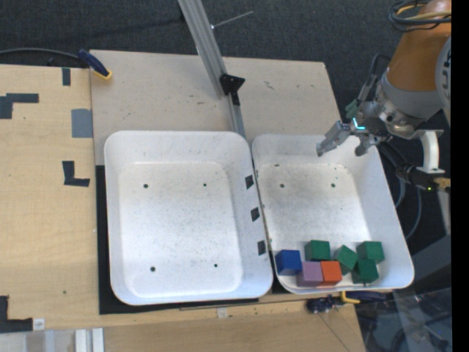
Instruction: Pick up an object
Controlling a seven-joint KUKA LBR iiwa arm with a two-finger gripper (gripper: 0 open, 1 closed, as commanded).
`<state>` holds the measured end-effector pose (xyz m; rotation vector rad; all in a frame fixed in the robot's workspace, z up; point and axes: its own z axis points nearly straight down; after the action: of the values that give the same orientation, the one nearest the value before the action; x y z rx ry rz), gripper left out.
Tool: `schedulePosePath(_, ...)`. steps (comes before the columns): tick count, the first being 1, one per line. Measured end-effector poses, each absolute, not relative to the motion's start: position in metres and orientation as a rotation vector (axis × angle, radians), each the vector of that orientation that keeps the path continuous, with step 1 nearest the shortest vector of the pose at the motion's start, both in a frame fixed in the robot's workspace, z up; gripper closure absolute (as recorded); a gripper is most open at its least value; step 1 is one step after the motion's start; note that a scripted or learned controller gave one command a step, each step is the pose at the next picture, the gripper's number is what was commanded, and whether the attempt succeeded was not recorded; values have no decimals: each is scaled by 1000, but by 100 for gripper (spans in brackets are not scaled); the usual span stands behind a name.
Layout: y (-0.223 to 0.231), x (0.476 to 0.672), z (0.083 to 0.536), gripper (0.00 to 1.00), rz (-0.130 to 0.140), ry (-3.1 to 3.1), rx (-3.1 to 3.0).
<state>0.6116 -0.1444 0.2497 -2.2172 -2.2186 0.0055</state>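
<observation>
- Seven small cubes cluster in the near right corner of the right-hand shallow white plastic bin (381, 196): four green cubes (318, 250), one blue cube (289, 261), one purple cube (312, 272), one orange cube (331, 271).
- The cluster's long axis runs along the bin's near edge.
- The two-finger metal gripper (343, 144) hangs over the far right corner, fingers spread apart, gripping nothing.
- The left-hand white bin (117, 196) sits alongside.

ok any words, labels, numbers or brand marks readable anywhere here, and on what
None can be read.
The blocks in the right bin have plain coloured faces with no marks.
The left bin bears dark dots and specks, no writing.
The grey and dark tape pieces on the bench are blank.
The gripper and the arm show no lettering at this size.
</observation>
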Motion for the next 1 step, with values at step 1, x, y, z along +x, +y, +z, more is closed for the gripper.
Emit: schedulePosePath(1,-144,612,253,0,1,-2224,-2218)
